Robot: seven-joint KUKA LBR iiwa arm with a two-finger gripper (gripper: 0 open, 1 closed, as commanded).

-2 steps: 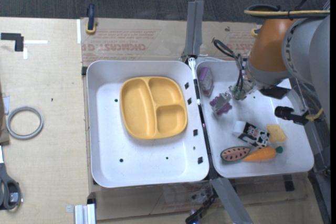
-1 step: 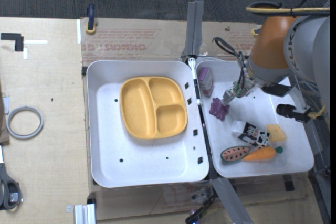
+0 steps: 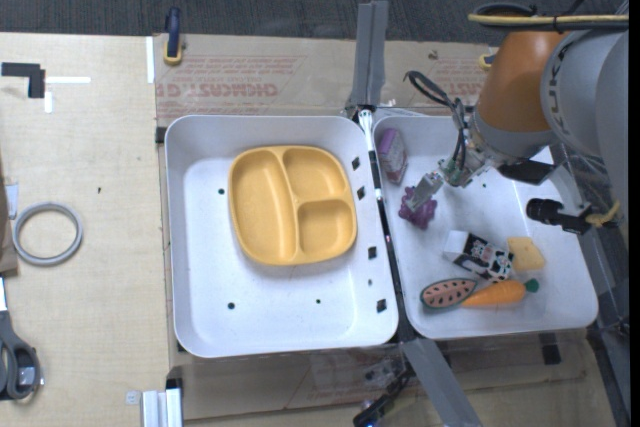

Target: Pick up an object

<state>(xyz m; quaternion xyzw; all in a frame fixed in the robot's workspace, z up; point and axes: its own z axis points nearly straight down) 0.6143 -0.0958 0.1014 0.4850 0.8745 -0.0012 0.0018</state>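
Yellow plastic marks the biggest item here: a divided plate (image 3: 293, 205) with 3 compartments, lying flat in the middle of the left bin (image 3: 200, 315). It looks stiff and light, but its low rim gives fingers little to pinch.

The right bin (image 3: 560, 310) holds the smaller things. Along its front edge lies an orange carrot-shaped toy (image 3: 497, 293), touching a flat seeded slice (image 3: 447, 293) on its left. Just behind them sit a black-and-white toy (image 3: 482, 255) and a yellow lump (image 3: 527, 254). A pale purple piece (image 3: 391, 153) rests against the bin's left wall near the back corner.

The gripper (image 3: 432, 189) hangs over the left half of this bin, right above a small purple toy (image 3: 418, 208), the likely target. Whether the gripper is wide or narrow cannot be told from here, and nothing is visibly held. The purple toy seems light and knobbly, possibly soft rubber; a pinch across its narrow middle looks safest, since bumps at the ends may let it slip.
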